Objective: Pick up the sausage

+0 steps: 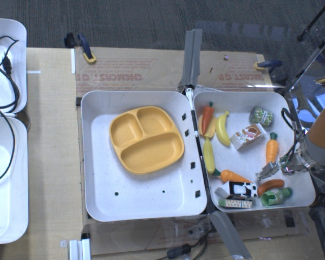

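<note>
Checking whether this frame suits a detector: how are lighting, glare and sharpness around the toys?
Camera view: even, soft lighting; faint shadows under the yellow plate; bluish glare by the arm at the right edge; the claw and sausage look slightly soft.

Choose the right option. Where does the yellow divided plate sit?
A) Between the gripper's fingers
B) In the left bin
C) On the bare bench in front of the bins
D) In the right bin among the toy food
B: the yellow divided plate lies flat inside the left bin, apart from the toy food in the right bin.
</note>
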`<move>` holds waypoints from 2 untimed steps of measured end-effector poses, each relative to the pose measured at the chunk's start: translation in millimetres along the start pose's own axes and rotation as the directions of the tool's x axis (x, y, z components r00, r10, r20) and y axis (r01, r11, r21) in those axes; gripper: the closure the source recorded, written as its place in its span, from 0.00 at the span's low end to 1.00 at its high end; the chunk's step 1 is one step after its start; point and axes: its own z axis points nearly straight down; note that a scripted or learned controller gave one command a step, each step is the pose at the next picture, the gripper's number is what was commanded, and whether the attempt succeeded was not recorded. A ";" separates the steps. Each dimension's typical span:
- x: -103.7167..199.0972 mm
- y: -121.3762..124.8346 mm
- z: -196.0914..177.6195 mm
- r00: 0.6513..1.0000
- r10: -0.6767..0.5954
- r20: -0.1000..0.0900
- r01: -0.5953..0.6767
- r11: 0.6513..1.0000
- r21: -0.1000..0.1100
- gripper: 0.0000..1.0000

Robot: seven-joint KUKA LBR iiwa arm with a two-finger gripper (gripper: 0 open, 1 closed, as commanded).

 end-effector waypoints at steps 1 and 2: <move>-2.1 -0.2 -9.1 1.000 0.002 0.007 -0.002 1.000 -0.001 1.00; 88.6 11.5 1.3 0.930 0.368 0.011 -0.368 0.930 -0.003 1.00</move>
